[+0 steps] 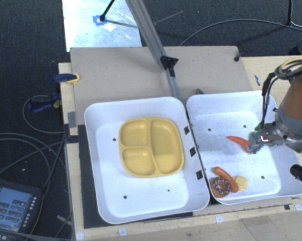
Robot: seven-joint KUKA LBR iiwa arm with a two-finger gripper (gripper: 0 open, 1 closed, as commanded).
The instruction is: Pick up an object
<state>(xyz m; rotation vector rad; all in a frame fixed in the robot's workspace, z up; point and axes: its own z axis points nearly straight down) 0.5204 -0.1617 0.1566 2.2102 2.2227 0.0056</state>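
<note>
Reaching in from the right, the grey arm is seen over the right bin, with the pincer positioned at the right end of an orange carrot-shaped item. Whether the carrot is actually clamped cannot be told, as the contact point is small and blurred. The carrot is tapered, smooth and lying flat on the bin floor. Near the front wall of the same bin, a reddish sausage-shaped piece, a brown ring-shaped doughnut and a pale yellow rounded piece are grouped closely. A yellow three-compartment plate of glossy plastic is recorded in the left bin. No legible writing is observed.
</note>
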